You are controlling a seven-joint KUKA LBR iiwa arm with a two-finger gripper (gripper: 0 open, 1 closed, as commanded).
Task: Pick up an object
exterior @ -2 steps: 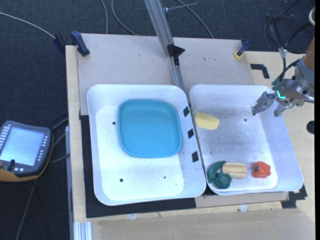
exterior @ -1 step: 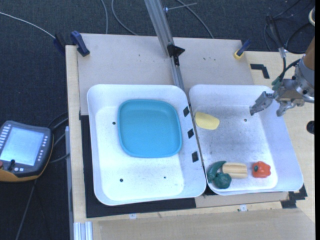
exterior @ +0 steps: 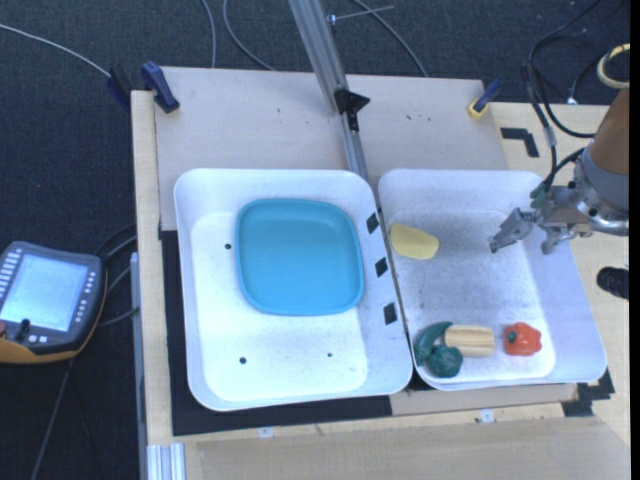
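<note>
Claw (exterior: 528,234) over right bin's (exterior: 470,278) upper right, fingers spread open, nothing between them. Objects untouched: yellow piece (exterior: 414,242) at upper left, green toy (exterior: 438,348), tan block (exterior: 470,341), red pepper (exterior: 521,339) along front edge.

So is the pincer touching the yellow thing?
Apart. The camera view shows a plain stretch of bare bin floor between the pincer at the right bin's right side and the yellow thing near its left wall.
</note>
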